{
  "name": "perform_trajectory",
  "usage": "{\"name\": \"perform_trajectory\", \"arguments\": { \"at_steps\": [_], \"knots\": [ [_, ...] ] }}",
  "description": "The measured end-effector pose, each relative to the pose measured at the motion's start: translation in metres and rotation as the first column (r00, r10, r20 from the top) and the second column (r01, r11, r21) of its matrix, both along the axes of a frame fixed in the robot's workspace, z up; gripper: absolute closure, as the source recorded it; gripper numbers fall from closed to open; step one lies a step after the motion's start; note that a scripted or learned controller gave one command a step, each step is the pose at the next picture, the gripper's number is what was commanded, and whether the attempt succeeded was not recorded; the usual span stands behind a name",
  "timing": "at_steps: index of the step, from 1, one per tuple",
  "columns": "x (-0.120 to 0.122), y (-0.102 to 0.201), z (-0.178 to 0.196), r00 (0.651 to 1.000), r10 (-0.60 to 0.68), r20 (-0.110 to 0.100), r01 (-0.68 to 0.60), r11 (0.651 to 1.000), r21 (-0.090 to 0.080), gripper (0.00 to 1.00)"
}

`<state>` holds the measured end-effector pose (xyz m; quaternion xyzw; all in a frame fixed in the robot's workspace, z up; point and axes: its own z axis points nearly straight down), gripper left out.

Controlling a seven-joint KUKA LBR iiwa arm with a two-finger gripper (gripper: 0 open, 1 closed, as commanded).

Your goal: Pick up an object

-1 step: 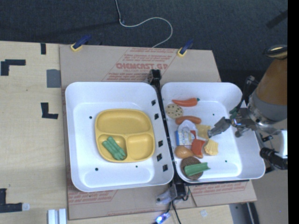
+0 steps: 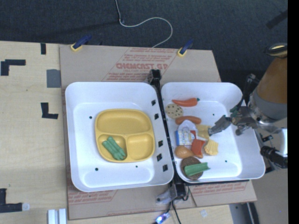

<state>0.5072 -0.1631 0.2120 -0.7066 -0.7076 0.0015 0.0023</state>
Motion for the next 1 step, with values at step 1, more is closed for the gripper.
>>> {"name": "perform_trajectory", "arguments": {
  "at_steps": [1],
  "knots": [
    [0.0052,0.0091,-0.0590,1.000,0.000,-0.005,0.000,1.000,0.002,0.00]
  ]
}}
